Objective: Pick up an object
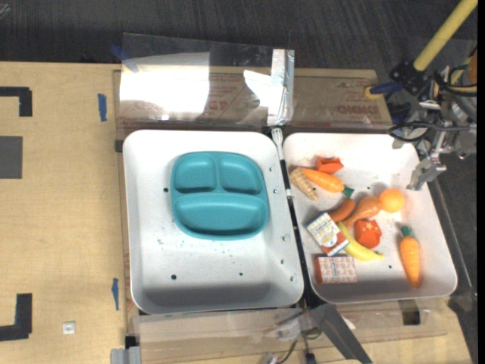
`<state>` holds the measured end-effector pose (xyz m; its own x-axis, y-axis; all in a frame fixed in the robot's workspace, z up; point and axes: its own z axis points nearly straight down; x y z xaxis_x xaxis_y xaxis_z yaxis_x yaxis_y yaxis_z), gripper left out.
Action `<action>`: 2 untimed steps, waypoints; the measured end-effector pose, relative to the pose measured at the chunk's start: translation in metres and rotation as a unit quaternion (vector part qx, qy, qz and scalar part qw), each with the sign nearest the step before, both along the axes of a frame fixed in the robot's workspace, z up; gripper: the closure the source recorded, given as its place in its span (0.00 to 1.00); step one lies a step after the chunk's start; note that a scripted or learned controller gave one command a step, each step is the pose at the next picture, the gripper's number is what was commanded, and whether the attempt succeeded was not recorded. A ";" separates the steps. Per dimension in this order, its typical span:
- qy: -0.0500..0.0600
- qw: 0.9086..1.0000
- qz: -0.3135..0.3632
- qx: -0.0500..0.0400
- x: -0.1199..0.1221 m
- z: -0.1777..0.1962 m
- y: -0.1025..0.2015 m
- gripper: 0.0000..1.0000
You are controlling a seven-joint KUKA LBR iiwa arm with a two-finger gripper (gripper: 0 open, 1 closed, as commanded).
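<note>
We see the gripper [421, 174] at the right bin's [442, 226] far right rim; we cannot tell how its fingers stand. The toy food crowds this bin's middle, leaving bare floor along its edges: three carrots [410, 255], one orange [392, 200], one tomato [367, 233], one banana [358, 248], two cartons [335, 269]. One teal divided tray [220, 195] sits in the left bin [144, 226]

**Bench: two white bins side by side**

Tan bench top [61, 203] w/ black corner marks and blue tape bits along the left. Left bin [144, 271] and right bin [439, 279] sit directly on it, rims touching at centre. Clear plastic sheet [197, 89] w/ glare lies just behind the left bin.
</note>
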<state>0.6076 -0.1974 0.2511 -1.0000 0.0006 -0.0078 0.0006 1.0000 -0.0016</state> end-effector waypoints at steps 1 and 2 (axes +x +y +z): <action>0.004 0.998 0.062 0.001 -0.032 -0.153 0.026 0.00; -0.003 0.998 0.058 -0.001 -0.085 -0.162 0.052 0.00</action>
<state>0.5228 -0.1456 0.0895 -0.9933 -0.1152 -0.0130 -0.1152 0.9933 -0.0045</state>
